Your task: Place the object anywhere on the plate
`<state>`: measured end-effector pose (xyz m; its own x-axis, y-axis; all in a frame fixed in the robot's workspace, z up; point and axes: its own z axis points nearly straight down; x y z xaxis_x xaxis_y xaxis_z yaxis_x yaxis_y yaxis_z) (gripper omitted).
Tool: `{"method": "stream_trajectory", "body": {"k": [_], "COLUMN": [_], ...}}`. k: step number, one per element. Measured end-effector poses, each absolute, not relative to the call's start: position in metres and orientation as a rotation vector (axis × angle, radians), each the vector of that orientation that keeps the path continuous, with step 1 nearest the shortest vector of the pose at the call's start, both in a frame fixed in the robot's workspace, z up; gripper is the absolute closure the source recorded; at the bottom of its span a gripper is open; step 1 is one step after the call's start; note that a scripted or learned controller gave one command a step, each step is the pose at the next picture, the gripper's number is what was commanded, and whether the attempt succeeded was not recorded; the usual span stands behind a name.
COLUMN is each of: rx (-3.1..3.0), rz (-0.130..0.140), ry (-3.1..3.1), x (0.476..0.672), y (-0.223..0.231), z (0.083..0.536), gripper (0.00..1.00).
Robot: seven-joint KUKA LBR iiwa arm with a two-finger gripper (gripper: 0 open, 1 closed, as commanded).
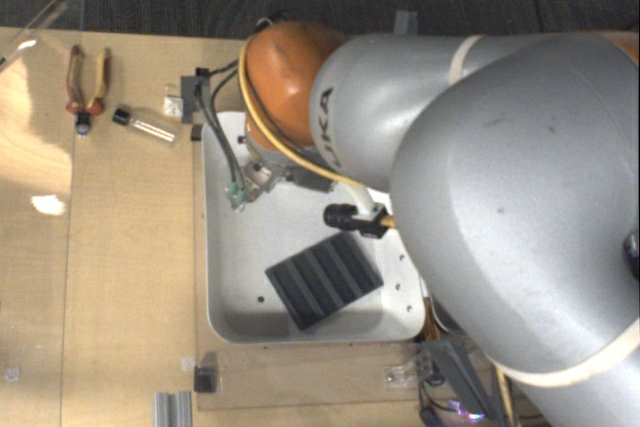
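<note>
A black ribbed rectangular piece [325,280] lies flat and at a slant on the floor of the white bin [230,315], near its front wall. My arm, with its orange band [285,75], reaches over the back of the bin and covers most of the right side. The gripper [258,177] hangs under the band at the bin's back left, largely hidden by the wrist and cables. A small green bit [237,196] shows just beside it. The gripper is well apart from the ribbed piece, up and to its left.
On the wooden bench left of the bin lie red-handled pliers [88,80] and a small clear vial [146,124]. A black cable plug [352,218] on the arm hangs over the bin's middle. Small brackets [205,377] sit by the bin's front edge.
</note>
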<state>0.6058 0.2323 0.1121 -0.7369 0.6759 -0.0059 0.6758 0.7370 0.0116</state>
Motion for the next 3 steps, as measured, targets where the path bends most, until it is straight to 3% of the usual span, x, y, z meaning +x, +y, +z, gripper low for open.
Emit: {"method": "stream_trajectory", "body": {"k": [1, 2, 3], "rx": [1.101, 0.777, 0.356], "rz": [0.007, 0.012, 0.009], "ry": [2.937, 3.033, 3.111], "x": [0.656, 0.652, 0.656], "y": [0.223, 0.233, 0.226], "z": [0.151, 0.091, 0.19], "gripper": [1.0, 1.0, 1.0]}}
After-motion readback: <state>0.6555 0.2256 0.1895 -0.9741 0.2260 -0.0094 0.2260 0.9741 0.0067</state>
